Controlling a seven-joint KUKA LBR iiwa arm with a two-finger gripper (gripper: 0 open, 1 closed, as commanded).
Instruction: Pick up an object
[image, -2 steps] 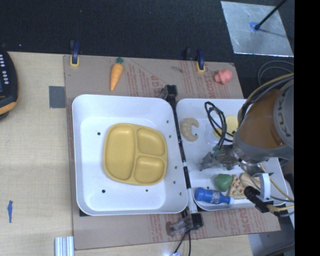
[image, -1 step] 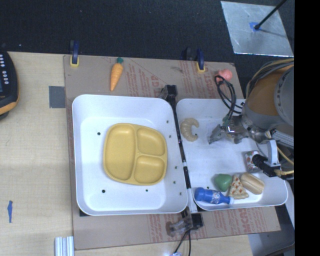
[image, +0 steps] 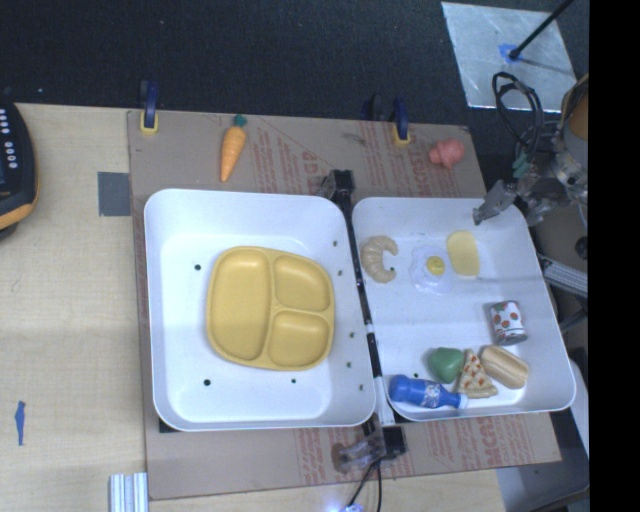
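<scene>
1. Two shallow white bins sat side by side on a brown cardboard sheet (image: 300, 160): the left bin (image: 170, 300) and the right bin (image: 400, 330).
2. The left bin held a yellow plastic three-compartment plate (image: 270, 306), lying flat near its middle.
3. The right bin held a pale beige croissant (image: 379, 256), a clear wrapper with a yellow centre (image: 434, 267), a pale yellow oval piece (image: 462, 252), a small red-and-white can (image: 507, 322), a green rounded toy (image: 446, 362), a pizza-slice toy (image: 474, 376), a tan hot-dog bun (image: 504, 366) and a blue bottle (image: 424, 393) lying on its side.
4. An orange toy carrot (image: 232, 149) and a pink lump (image: 447, 152) lay on the cardboard behind the bins.
5. The grey gripper (image: 492, 207) hung over the right bin's far right corner, apart from every object; whether it was spread or closed could not be told, and nothing showed in its grasp.
</scene>
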